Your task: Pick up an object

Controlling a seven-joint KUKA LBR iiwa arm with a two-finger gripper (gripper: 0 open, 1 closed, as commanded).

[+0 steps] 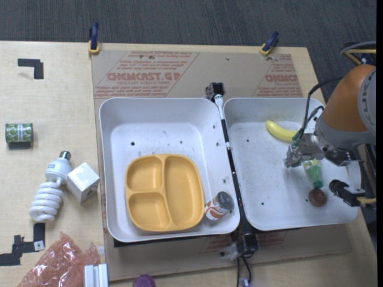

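The right bin is taking the arm's reach, with the gripper hovering low near its right wall. A yellow banana is lying just up and left of the gripper, its long axis running slantwise, down toward the wrist. A green object is sitting just below and right of the gripper, closest of all, upright-ish. A small brown piece is resting further down. Jaw opening: I cannot tell.

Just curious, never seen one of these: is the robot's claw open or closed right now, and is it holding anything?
Gripper: cannot be told; it hangs in the right bin, beside the banana.
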